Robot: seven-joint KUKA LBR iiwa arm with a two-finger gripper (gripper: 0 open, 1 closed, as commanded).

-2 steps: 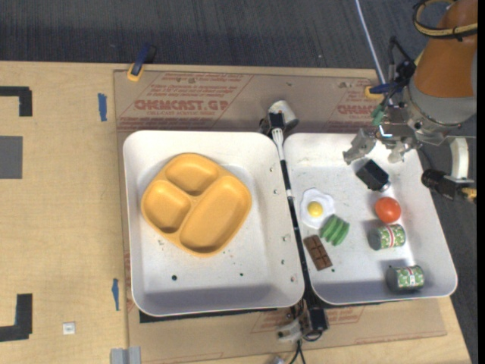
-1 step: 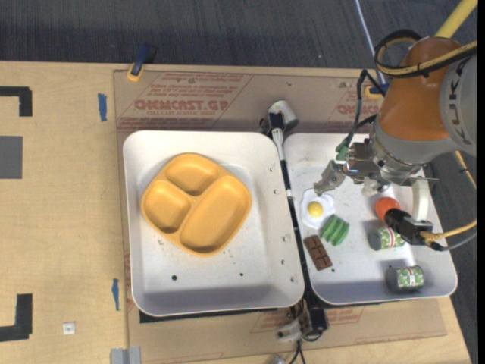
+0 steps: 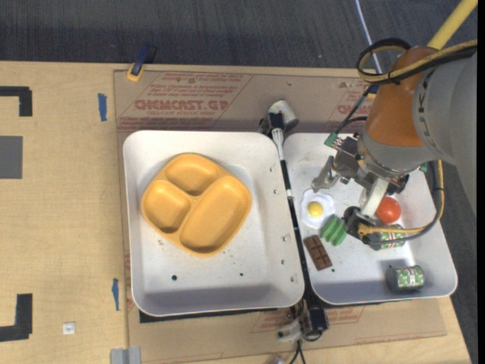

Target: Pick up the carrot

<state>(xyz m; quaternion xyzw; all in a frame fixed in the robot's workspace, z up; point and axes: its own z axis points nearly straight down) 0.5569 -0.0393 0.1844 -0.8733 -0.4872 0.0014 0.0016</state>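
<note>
My gripper (image 3: 355,182) hangs low over the middle of the right bin (image 3: 443,279), under the grey arm with its orange band. An orange-red rounded thing (image 3: 389,210) lies just right of the gripper, partly hidden by it; I cannot tell whether it is the carrot. No other carrot-shaped thing stands out. Nothing is seen held.
In the right bin lie a fried egg (image 3: 317,207), a green piece (image 3: 333,230), a brown chocolate bar (image 3: 318,252), a green-and-red labelled item (image 3: 388,239) and a small green can (image 3: 405,277). The left bin (image 3: 144,279) holds a yellow sectioned plate (image 3: 197,202).
</note>
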